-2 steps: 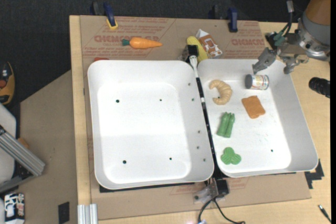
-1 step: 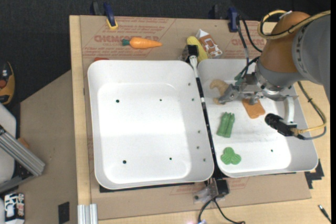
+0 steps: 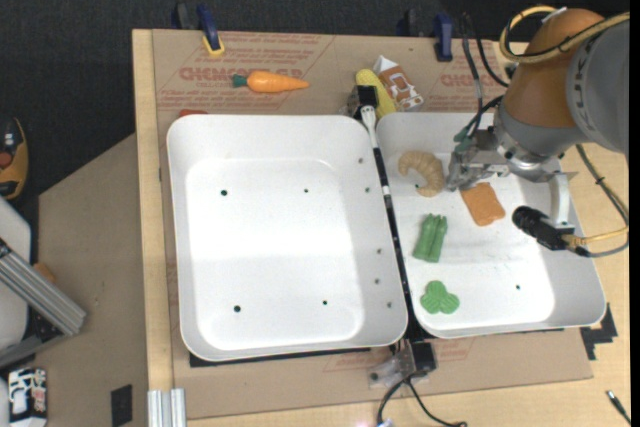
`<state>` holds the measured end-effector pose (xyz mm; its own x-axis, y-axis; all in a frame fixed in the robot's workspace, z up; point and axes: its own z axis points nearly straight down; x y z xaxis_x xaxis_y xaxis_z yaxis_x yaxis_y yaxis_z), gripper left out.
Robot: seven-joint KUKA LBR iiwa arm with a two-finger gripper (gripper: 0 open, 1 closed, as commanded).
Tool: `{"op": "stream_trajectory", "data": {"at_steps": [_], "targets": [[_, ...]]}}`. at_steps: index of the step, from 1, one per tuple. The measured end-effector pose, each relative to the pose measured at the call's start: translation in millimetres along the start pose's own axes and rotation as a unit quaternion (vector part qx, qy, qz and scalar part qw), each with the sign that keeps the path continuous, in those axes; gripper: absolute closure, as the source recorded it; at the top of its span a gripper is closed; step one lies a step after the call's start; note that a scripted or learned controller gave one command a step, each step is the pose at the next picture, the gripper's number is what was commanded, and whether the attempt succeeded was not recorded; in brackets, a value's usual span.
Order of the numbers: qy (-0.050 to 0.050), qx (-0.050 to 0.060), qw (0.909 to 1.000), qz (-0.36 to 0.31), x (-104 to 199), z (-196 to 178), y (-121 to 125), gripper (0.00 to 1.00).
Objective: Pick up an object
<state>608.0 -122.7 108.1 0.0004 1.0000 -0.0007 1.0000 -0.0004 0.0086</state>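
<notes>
Camera view: gripper seemingly beside croissant.

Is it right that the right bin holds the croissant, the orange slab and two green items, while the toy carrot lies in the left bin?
Not quite. In the camera view the toy carrot lies on the cardboard behind the left bin, not in it. The right bin does hold the croissant, the orange slab and two green items.

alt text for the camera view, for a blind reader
The gripper hangs low over the right bin, between a tan croissant and an orange slice. Two green toys lie nearer the camera.
</notes>
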Motion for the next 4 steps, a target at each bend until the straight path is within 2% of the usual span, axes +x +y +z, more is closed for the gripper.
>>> {"op": "stream_trajectory", "data": {"at_steps": [1, 2, 3, 4], "targets": [[0.0, 0.004, 1.0, 0.0, -14.2, 24.8, 12.8, 1.0], [0.002, -0.004, 1.0, -0.006, 92.6, -84.6, 59.5, 1.0], [0.002, 0.006, 1.0, -0.004, 160.3, -76.5, 36.0, 1.0], [0.002, 0.008, 1.0, -0.004, 246.5, -30.7, 34.6, 1.0]]}}
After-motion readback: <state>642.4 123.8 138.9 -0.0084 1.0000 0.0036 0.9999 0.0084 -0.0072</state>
